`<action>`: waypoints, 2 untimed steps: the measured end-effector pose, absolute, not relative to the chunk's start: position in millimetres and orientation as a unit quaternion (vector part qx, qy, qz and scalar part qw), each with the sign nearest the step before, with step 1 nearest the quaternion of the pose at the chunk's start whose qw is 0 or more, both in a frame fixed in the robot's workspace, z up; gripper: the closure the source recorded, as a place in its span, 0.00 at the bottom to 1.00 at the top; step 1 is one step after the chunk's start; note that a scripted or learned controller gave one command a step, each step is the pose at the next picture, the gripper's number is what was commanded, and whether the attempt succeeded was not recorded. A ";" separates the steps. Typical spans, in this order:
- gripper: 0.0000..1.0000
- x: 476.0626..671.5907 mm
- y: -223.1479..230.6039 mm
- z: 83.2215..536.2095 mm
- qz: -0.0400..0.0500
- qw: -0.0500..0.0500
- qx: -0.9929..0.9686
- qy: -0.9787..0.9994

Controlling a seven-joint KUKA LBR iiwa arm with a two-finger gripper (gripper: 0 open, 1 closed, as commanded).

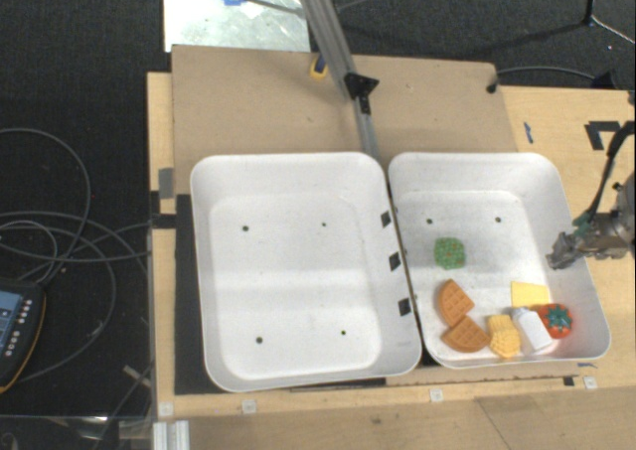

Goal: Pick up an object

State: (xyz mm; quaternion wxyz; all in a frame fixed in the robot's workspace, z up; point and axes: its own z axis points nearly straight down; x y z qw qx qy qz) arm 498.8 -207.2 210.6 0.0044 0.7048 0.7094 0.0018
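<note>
The right bin (477, 175) holds several toy foods. A green round piece (450, 252) lies near its middle. Two orange waffle pieces (455, 301) (465, 336) sit toward the front, with a yellow waffle piece (504, 337) beside them. A yellow block (530, 293), a white piece (532, 329) and a red piece with a green top (557, 320) crowd the front right corner. My gripper (562, 251) hangs at the bin's right rim, right of the green piece and above the yellow block. Nothing shows between its tips.
The left bin (288, 269) lies beside the right one, separated by a ridge with black clips (395, 261). A slanted grey pole (328, 21) crosses the brown board behind the bins. Cables (50, 229) and a pendant (15, 319) lie on the floor at left.
</note>
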 end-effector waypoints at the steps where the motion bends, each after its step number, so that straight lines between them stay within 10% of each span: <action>1: 1.00 500.8 -207.9 257.9 0.002 0.004 0.705 0.709; 2: 1.00 527.9 -170.2 261.5 0.002 0.002 0.703 0.711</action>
